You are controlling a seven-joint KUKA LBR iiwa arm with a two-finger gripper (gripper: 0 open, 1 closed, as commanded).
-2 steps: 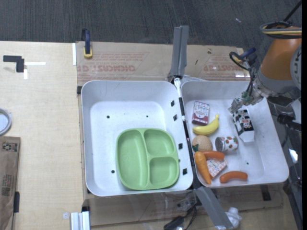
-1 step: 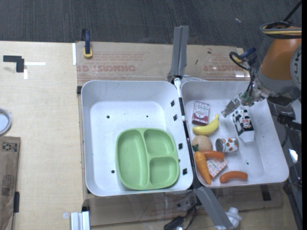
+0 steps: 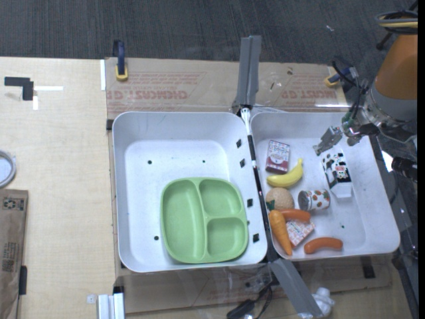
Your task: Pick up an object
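While my arm reaches in from three o'clock, my gripper (image 3: 337,137) hangs over the right bin (image 3: 372,234), and I cannot tell its state.

The black-and-white carton (image 3: 337,171) lies just beneath me at six o'clock. At nine o'clock sit the red box (image 3: 278,155) and banana (image 3: 287,174); the can (image 3: 314,200), carrot (image 3: 279,230) and sausage (image 3: 323,245) lie lower. The green plate (image 3: 203,220) fills the left bin (image 3: 133,178).
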